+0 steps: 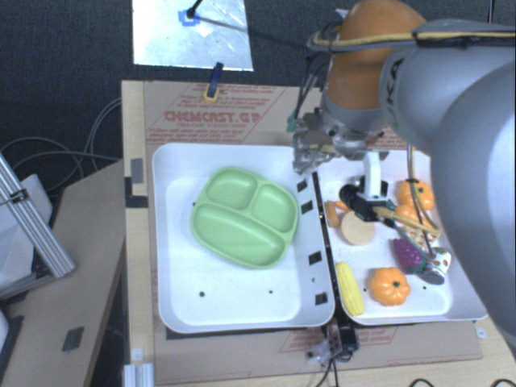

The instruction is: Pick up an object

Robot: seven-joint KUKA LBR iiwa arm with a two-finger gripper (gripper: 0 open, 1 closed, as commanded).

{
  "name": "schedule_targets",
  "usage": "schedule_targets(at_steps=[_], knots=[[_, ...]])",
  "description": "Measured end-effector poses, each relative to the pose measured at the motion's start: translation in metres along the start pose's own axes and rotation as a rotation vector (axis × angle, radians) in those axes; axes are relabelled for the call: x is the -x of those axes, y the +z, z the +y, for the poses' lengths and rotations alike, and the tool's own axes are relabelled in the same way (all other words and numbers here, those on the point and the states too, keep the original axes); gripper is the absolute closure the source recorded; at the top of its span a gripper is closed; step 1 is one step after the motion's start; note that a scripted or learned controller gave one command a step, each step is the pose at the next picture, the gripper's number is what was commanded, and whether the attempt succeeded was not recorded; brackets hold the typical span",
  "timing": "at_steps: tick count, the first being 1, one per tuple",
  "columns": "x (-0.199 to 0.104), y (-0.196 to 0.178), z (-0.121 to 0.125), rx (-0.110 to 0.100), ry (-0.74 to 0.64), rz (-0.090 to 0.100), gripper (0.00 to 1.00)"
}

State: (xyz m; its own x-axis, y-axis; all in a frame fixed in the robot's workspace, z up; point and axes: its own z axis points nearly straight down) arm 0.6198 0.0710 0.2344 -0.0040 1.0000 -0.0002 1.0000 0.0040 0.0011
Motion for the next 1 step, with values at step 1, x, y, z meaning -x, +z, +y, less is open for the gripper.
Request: schedule_targets(at_steps=[1], knots=[[0.0001, 0.0002, 0.0045, 0.001, -0.002, 0.000, 1.00]])
